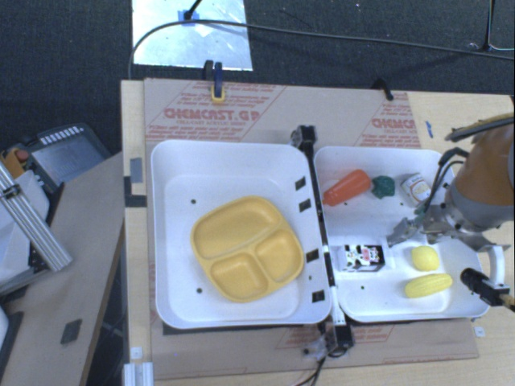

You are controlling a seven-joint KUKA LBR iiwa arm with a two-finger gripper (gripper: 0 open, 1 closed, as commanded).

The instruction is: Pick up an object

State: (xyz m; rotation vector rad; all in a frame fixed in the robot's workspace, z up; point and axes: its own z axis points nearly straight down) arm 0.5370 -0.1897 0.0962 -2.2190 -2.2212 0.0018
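Camera view, looking down at a slant: the arm [487, 175] comes in from the right over the right bin [354, 308], and its gripper [418, 225] sits low above the bin floor, just up and left of a small yellow lemon-like object [425, 257]. The gripper's dark parts blur together at this angle, so I cannot tell how it is set, and nothing can be made out in its grasp.

Objects lie scattered in the right bin. An orange carrot [347, 187] lies tilted near the back left, with a small green item [384, 186] just beside its right end. A pale round piece [415, 187] sits further right, near the arm. A small black-and-white carton [363, 256] lies flat close to the divider. A yellow banana-like shape [428, 285] rests near the front, just below the lemon-like object.

The left bin [173, 240] carries one thing, a yellow divided plate [245, 248] with three compartments, set about mid-bin.
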